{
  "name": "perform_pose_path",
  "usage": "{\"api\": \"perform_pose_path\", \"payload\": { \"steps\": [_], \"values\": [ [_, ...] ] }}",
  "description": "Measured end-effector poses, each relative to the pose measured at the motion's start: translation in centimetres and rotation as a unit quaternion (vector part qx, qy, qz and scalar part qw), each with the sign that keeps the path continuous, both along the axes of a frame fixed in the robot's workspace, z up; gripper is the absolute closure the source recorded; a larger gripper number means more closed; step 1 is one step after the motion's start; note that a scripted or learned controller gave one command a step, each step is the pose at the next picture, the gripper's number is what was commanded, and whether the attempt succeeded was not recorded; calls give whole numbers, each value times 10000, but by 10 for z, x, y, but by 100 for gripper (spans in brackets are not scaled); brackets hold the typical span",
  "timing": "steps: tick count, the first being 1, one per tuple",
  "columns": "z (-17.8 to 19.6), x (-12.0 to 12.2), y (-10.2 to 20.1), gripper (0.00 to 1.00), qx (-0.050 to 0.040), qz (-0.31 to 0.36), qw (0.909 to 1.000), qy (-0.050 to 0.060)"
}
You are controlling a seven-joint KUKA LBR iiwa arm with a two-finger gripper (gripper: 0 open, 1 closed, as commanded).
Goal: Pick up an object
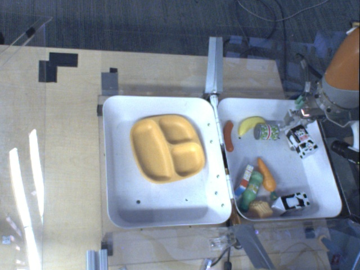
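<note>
The arm (344,72) comes in from the right, and its gripper (301,110) hangs over the far right corner of the right bin (326,176). From where I stand I cannot tell how the tool is set.

Just below the gripper a black and white cow toy (301,139) lies by the right wall of this bin. Beside it, to the left, a small green can (266,131) lies on its side, touching a yellow banana (249,125). A red sausage (228,136) lies along the left wall. Nearer to me there is an orange carrot (266,175), a green bottle (252,188) and a small colourful box (245,179) close together, then a brown piece of bread (260,208) and a second black and white toy (293,202) at the near wall.

In the left bin (118,167) a yellow divided tray (167,147) rests upside up, with three compartments.
</note>
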State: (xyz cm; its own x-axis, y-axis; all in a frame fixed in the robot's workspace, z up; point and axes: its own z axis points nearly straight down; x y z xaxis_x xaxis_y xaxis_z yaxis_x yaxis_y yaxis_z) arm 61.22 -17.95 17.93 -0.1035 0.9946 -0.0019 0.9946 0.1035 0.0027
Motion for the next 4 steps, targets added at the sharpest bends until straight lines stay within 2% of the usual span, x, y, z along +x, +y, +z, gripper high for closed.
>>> {"api": "perform_pose_path", "payload": {
  "steps": [1, 2, 3, 4],
  "values": [
    [40, 7, 71, 100, 5, 37, 10000, -6],
    [16, 11, 43, 100, 1, 1074, 9942, 4],
    [96, 20, 43, 100, -5, -99, 9999, -16],
    [63, 34, 78, 100, 2, -277, 9996, 9]
  ]
}}
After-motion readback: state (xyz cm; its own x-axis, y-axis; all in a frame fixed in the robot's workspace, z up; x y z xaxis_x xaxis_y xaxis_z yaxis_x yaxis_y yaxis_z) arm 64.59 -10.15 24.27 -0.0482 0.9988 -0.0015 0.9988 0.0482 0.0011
